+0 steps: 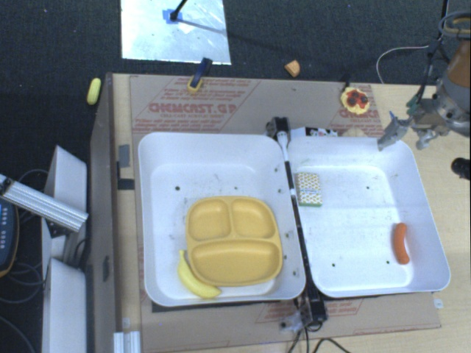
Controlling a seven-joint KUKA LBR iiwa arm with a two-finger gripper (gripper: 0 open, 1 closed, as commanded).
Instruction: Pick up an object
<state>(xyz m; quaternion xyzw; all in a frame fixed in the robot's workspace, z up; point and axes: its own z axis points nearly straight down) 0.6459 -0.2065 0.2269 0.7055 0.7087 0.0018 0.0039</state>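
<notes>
While spread apart, metal fingers (pixel 408 131) above smooth white bin (pixel 423 190), glossy orange sausage (pixel 400 243) inside.

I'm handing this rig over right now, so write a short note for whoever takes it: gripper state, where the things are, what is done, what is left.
Gripper: open, holding nothing, above the far right corner of the right bin.
Right bin: orange sausage near its right wall; small patterned block against its left wall.
Left bin: yellow divided plate with a banana at its near left edge.
On the bench beyond the bins: a small pizza toy.
Done: nothing picked up yet.
Left: descend on one object, probably the sausage or the block, close on it and lift.
</notes>
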